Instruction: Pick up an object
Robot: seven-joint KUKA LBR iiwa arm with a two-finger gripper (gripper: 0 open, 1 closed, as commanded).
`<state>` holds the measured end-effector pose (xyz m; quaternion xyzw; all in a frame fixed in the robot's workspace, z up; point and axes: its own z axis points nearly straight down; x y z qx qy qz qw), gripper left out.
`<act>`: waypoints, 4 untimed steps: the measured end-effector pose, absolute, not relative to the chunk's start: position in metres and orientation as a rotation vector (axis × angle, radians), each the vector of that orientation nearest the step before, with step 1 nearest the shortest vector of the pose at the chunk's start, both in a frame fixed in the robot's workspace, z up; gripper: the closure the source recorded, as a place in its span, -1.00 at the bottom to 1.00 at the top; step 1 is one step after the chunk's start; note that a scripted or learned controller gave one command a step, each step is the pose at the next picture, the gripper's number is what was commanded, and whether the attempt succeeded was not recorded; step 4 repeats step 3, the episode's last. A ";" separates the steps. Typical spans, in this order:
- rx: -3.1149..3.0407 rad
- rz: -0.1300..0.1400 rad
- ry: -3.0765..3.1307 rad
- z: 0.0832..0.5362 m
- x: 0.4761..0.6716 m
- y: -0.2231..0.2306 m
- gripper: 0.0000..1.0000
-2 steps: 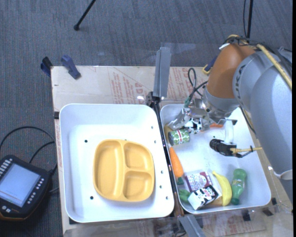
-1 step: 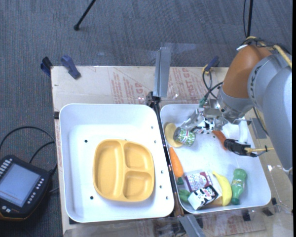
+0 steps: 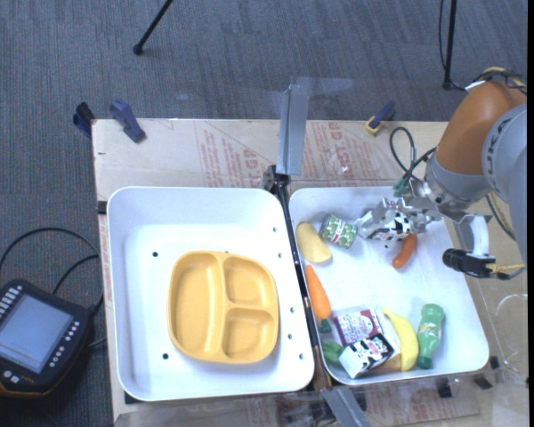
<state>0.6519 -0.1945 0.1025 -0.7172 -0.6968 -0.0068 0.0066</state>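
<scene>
Sausage (image 3: 404,251): right bin, far side, just near-right of gripper (image 3: 393,220), long axis slanting near-left to far-right. Gripper state: cannot tell.

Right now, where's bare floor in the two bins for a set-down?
Left white bin: bare strip all around the yellow divided plate, widest along its left and top. Right white bin: one open patch mid-floor, between the orange carrot, the small sausage and the green bottle. Its top edge, under the gripper, and bottom edge are crowded.
</scene>
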 end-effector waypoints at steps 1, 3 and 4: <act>-2.239 -0.027 -2.190 0.114 0.655 -0.193 1.00; -2.358 0.007 -2.067 0.216 0.616 -0.093 1.00; -2.358 0.007 -2.067 0.216 0.616 -0.093 1.00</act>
